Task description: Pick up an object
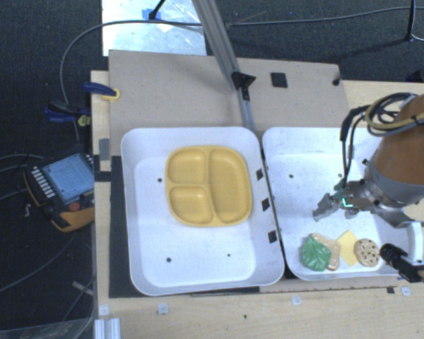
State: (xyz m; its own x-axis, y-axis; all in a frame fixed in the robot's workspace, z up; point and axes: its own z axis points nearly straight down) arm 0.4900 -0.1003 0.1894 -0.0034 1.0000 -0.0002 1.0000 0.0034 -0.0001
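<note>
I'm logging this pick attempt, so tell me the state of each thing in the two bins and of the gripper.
Yellow divided plate: upright in the left bin.
Green toy: lying in the right bin, near corner.
Yellow wedge: lying beside it.
Cookie: lying flat.
Gripper: above the right bin, holding nothing.

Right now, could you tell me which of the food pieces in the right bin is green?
The leafy piece, leftmost of the cluster at the bin's near edge. The wedge beside it is yellow, and the round cookie is tan with dark spots.

Gripper low, arm bent rightward
</note>
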